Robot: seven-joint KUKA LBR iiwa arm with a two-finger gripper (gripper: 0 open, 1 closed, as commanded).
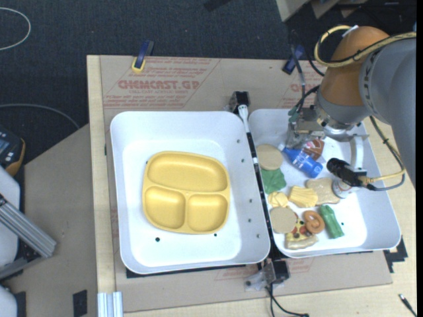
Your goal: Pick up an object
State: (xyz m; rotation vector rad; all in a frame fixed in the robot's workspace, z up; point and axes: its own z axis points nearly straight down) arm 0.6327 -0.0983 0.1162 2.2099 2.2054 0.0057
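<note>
Over in the right bin (380, 233) the gripper (305, 132) hovers low by the blue packet (304, 161) — can't tell if it's clenched or released from this angle. Toy food's packed tight there, so I'd drop straight onto the packet, centred, and lift slowly. Yellow tray (186, 191) sits alone in the left bin (125, 177).

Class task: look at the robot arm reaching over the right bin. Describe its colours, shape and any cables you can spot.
The arm is thick, rounded and grey, with an orange band above the wrist. A yellow cable loops over the orange part, and another runs out lower down. The hand is a small dark metal assembly with thin wires.
</note>
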